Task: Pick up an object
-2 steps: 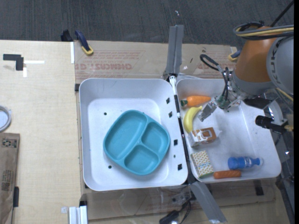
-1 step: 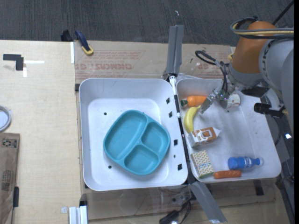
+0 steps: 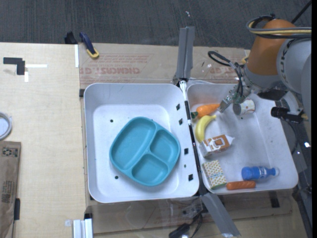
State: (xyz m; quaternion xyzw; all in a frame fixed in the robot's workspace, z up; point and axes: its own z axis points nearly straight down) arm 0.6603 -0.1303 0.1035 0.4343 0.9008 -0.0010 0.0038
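Smooth white bins (image 3: 94, 133), glossy three-part teal plate (image 3: 144, 151), curved banana (image 3: 203, 126).

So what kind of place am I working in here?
Most likely a robotics lab bench, not a kitchen: two white bins clamped side by side on a taped wooden table, toy food like a banana and carrot, and the robot arm reaching in.

Roll of tape (image 3: 3, 126) at left edge, brown paper bag (image 3: 9, 182) below it, blue-yellow clamp (image 3: 88, 45) behind bins

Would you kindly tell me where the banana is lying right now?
The banana lies in the right bin, near its left wall, just below the carrot and above the small carton.
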